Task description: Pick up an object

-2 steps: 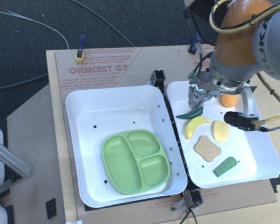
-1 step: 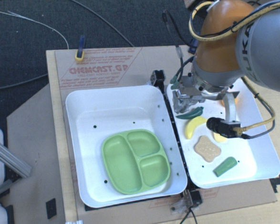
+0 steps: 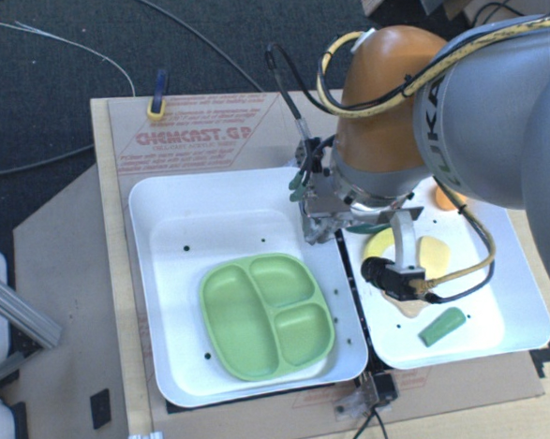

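Camera view: dark carpet point(image 3: 41, 99) surrounds the cardboard-topped desk point(image 3: 203, 134); my fingers point(image 3: 320, 222) hang where left bin point(image 3: 166, 268) meets right bin point(image 3: 512, 319), wide or narrow I cannot tell.

Bench point(image 3: 203, 134): a brown paper-faced board printed with red lettering is carrying two shallow white bins. The left bin point(image 3: 168, 296) is sitting flat on the board. The right bin point(image 3: 515, 291) is lying just beside the left bin, with a narrow dark seam running between them. A blue and yellow clamp point(image 3: 158, 98) is sitting on the board's far edge, beyond the left bin's far-left corner.
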`<state>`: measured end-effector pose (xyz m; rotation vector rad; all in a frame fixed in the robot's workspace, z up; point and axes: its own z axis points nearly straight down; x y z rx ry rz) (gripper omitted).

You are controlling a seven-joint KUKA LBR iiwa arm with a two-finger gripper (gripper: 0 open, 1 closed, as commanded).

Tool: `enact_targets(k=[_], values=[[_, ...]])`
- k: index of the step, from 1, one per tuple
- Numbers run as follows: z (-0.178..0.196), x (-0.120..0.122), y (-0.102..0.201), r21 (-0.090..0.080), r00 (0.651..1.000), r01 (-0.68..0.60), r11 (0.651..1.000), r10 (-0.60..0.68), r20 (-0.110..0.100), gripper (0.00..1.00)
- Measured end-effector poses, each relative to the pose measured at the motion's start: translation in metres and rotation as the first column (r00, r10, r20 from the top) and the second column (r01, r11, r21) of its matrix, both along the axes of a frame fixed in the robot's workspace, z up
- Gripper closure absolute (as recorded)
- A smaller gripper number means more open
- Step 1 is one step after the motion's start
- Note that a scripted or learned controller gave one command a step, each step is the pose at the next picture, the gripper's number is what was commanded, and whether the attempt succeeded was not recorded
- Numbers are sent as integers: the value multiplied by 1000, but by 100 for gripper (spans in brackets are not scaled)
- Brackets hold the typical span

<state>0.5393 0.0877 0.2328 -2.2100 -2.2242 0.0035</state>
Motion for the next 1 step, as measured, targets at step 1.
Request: enact_targets(k=[1], values=[[1, 1, -4, -2, 1000, 6, 1000, -6, 2, 0]])
